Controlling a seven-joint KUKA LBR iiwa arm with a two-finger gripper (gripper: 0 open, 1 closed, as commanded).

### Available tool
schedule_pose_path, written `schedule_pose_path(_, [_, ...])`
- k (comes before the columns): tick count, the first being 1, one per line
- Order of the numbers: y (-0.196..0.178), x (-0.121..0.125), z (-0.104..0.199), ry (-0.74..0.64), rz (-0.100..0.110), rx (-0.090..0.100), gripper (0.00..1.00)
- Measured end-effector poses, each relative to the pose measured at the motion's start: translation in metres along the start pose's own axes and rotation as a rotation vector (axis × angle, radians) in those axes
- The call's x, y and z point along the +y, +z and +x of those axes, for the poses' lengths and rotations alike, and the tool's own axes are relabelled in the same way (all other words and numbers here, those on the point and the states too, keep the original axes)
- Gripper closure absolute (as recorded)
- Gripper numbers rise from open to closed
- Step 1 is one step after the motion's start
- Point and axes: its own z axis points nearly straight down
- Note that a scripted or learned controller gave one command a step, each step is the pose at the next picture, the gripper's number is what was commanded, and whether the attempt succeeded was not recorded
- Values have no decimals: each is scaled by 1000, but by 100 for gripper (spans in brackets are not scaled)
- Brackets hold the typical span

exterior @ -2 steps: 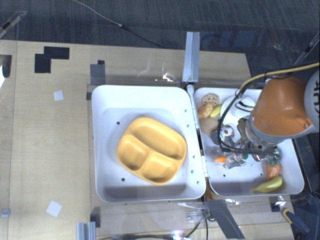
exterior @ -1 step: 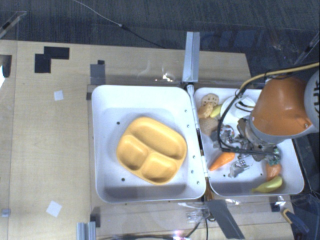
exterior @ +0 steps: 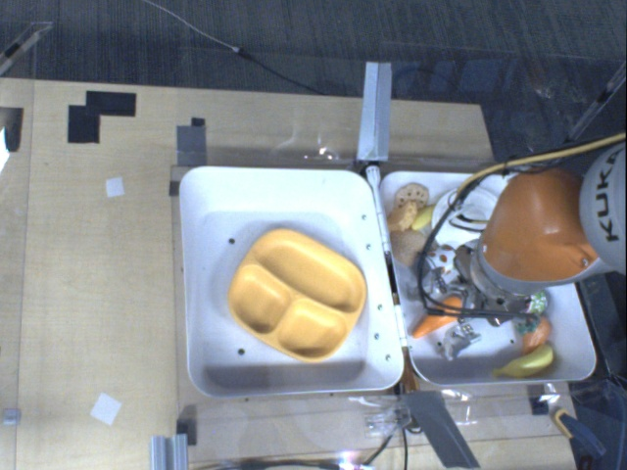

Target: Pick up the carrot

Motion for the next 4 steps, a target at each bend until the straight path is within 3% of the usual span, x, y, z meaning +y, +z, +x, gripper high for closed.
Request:
schedule_pose_path(1, [-99, 71, -48, 155, -3, 0, 0])
schedule_pose_path(2, [-96, 40, -3, 436, -2, 6, 0])
schedule_pose_path(3, [-30, -5, -8, 385, -2, 11, 0])
schedule_pose_path(4, [-1, 4, 16, 341, 2, -5, 0])
